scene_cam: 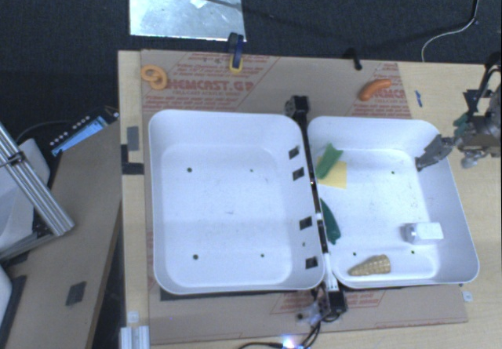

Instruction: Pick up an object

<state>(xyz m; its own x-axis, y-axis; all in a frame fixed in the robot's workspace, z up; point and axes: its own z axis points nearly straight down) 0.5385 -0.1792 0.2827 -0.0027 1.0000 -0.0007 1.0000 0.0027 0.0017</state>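
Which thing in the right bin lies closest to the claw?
The white block at the bin's right side; the cone and sponge lie farther from the claw.

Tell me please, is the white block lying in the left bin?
No, the white block lies in the right bin, near its lower right corner.

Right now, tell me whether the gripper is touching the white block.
Apart. The camera view shows the gripper at the right bin's upper right rim, with bare bin floor between it and the white block.
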